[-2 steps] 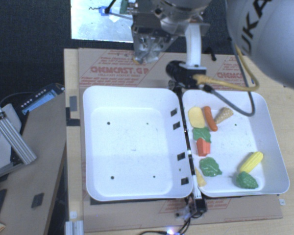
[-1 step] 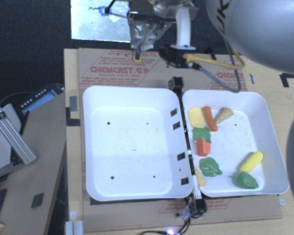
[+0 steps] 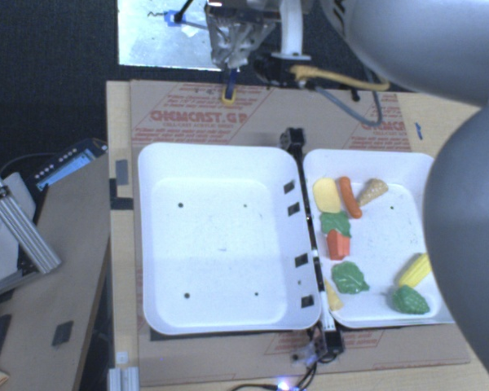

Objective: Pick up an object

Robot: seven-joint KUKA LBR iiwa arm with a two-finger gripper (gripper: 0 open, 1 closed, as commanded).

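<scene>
The right bin [image 3: 391,165] holds several toy foods. A yellow piece [image 3: 327,195], an orange carrot [image 3: 350,198] and a tan cone [image 3: 373,190] lie near its far left corner. Below them come a green piece [image 3: 336,222], a red-orange block [image 3: 338,243] and a leafy green [image 3: 350,278]. A corn cob [image 3: 413,270] and a dark green lump [image 3: 409,300] lie at the near right. My gripper [image 3: 231,59] hangs high beyond the far edge of the left bin [image 3: 220,155], well away from the foods.
The arm's large grey body [image 3: 464,218] covers the right bin's right side. A black divider with clips [image 3: 303,218] runs between the bins. A small yellow piece [image 3: 332,296] lies against the right bin's left wall. A cardboard sheet [image 3: 196,116] lies under both bins.
</scene>
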